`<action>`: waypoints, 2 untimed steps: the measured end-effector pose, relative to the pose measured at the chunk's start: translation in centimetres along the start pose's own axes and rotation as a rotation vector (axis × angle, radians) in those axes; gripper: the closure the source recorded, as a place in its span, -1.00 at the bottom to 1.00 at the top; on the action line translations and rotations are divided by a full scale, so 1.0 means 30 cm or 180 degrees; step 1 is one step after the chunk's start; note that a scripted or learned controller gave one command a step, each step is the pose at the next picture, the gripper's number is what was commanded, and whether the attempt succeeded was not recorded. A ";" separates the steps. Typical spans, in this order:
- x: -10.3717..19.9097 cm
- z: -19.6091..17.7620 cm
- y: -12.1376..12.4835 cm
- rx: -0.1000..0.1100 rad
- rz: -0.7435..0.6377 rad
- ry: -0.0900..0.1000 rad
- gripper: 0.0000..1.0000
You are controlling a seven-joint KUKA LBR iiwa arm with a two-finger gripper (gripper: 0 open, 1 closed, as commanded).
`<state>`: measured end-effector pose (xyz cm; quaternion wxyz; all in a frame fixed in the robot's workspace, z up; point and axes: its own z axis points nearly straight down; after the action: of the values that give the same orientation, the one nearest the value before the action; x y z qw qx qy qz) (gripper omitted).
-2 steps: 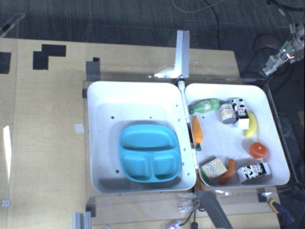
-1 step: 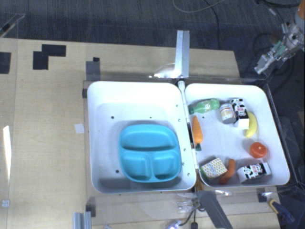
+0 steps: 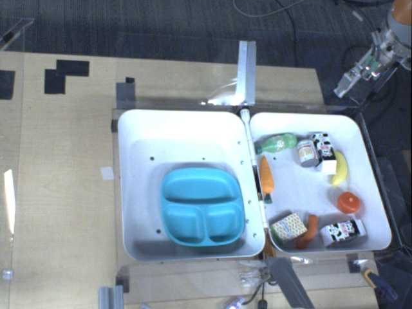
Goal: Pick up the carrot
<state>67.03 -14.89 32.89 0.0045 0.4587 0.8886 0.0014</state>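
The carrot [image 3: 265, 176] is a short orange stick lying lengthwise against the left wall of the right bin [image 3: 367, 148], close to the divider between the bins. My gripper [image 3: 348, 84] hangs outside the bins, above and beyond the right bin's far right corner. It is well away from the carrot and nothing shows in its grasp.
The right bin also holds a green packet [image 3: 275, 143], a can [image 3: 306, 152], a banana [image 3: 339, 168], an orange fruit [image 3: 348, 202], a sausage [image 3: 309, 230], a patterned box [image 3: 288, 226] and two small cartons. A blue divided plate [image 3: 203, 205] lies in the left bin [image 3: 138, 172].
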 end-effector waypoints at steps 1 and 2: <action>-0.083 0.039 -0.060 -0.0001 -0.0357 -0.0003 1.00; -0.133 0.084 -0.136 -0.0002 -0.0645 -0.0006 1.00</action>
<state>66.02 -20.50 30.37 0.0056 0.3666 0.9304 0.0008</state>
